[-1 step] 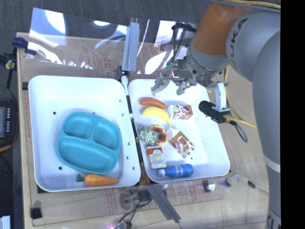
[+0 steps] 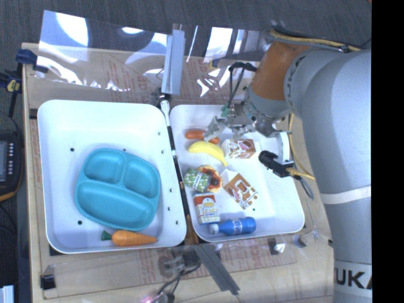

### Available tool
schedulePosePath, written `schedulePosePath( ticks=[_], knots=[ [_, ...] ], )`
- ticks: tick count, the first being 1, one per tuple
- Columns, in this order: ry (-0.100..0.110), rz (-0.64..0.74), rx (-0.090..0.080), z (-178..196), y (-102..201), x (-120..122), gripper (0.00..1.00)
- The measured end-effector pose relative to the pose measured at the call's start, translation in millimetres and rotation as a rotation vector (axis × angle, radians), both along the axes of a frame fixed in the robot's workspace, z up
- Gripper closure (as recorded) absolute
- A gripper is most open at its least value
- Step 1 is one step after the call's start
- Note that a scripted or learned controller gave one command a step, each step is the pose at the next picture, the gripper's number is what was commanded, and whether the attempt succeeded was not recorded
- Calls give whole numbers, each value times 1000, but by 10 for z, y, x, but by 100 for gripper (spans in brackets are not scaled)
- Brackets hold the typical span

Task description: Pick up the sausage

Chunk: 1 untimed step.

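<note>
Sausage (image 2: 195, 133): lies flat in right bin (image 2: 287, 216), upper-left area, near the bin's left wall, long axis roughly left-right. Right end runs under/behind the gripper (image 2: 222, 124); partly hidden there. Banana (image 2: 207, 149) lies just below it, close, poss. touching; can't confirm.

Gripper: hovers at sausage's right end, above banana. Fingers: state can't be told, linkage too cluttered and small. No item seen held.

Step in hand (judgement): approach/align for grasp. Recommendations:
- Shift grasp pt. left toward mid-sausage; the present position looks off-centre.
- Set fingers across the short axis, one above, one below.
- Lower finger needs the gap betw. sausage and banana; narrow, risk of nudging banana or pinching both.
- Descend straight, close, lift vertical, clear of bin wall.

Other contents: blue plate (image 2: 117, 188) and carrot (image 2: 132, 237) in left bin (image 2: 50, 115); boxes, can, blue bottle (image 2: 237, 226) in right bin.

Writing: "UKA" visible on arm base (image 2: 352, 275), lower right, first letter cut off. Packet labels too small to read.
</note>
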State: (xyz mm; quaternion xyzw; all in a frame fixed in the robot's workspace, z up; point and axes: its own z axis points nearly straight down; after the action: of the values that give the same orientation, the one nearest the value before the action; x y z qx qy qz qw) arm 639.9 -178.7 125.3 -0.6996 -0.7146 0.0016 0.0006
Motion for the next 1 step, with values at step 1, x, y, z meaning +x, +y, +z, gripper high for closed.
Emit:
schedulePosePath(
  ticks=[1],
  knots=[
    [-3, 72, 1, -335, 46, 175, 0]
  ],
)
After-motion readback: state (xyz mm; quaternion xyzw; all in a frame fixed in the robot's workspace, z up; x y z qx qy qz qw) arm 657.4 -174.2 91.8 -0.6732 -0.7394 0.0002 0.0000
